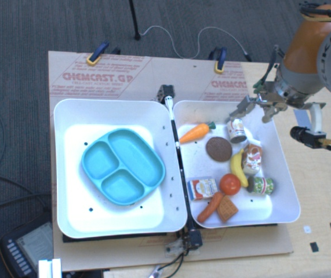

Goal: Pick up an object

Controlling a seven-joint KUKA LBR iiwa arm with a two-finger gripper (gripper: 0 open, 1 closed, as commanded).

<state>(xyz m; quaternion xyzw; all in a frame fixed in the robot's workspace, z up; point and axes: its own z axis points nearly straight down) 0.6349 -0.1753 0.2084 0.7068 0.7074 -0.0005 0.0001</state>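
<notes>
Spread wide apart, the two grey fingers of the claw [253,110] hang over the upper right corner of the right-hand shallow white bin [285,172], with nothing between them. One finger [240,109] slants down to the left toward a small silver tin can with a printed label [237,131], its tip just above the can; the other finger [269,114] points down nearer the bin's far rim. Above the claw rises the grey wrist with its orange band [305,45], reaching in from the right.

All the loose things lie in this right bin. An orange plastic carrot with a green top [195,132] rests near the upper left, by the divider. Below and right of it sits a round dark brown cookie-like disc [218,149], close beside the can. A yellow toy banana [237,168] runs downward from there, touching a red toy tomato [230,184] at its lower end. Right of the banana lies a white and red printed packet [252,158], and below that a green-labelled small can on its side [261,185]. Toward the lower left are a small white and red carton [203,188], a second orange carrot-shaped toy [210,208] and a tan waffle-patterned square [227,208], the last two touching.

The left-hand shallow white bin [72,120] holds a light blue three-compartment plastic plate [123,165], tilted diagonally. Both bins sit on a brown cardboard-like sheet with red lettering [95,77], held by two blue and yellow clamps [98,52] along its far edge.
</notes>
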